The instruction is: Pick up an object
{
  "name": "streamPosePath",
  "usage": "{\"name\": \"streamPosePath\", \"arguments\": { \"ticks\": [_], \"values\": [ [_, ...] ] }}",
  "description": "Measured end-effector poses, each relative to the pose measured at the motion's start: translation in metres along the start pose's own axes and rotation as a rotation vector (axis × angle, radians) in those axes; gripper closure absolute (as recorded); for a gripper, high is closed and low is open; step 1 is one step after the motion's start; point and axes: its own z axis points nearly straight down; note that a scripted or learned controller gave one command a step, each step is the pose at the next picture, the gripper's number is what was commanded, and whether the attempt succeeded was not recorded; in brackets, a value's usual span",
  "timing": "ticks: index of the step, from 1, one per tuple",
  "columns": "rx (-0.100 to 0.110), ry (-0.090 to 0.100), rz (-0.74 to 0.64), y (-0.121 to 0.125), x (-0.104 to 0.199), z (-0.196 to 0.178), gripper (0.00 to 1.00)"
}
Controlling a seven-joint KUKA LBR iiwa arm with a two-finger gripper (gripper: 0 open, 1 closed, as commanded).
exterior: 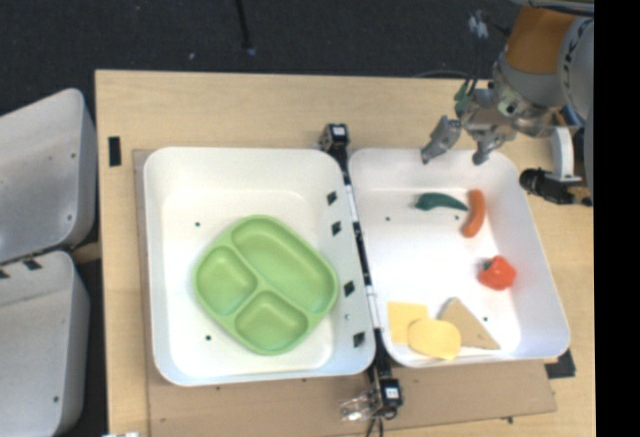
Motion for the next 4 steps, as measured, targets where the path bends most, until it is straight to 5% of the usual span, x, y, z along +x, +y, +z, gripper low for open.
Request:
{"name": "streamPosePath", "arguments": {
  "ticks": [1,3,4],
  "values": [
    [-0.014,-0.003,-0.004,0.002,0.0,-0.009,0.0],
    [-0.011,-0.004,-0.003,-0.007,0.007,0.093,0.0],
    [-0.029,-0.01,-0.004,-0.002,0.005,0.111,0.0]
  ]
}}
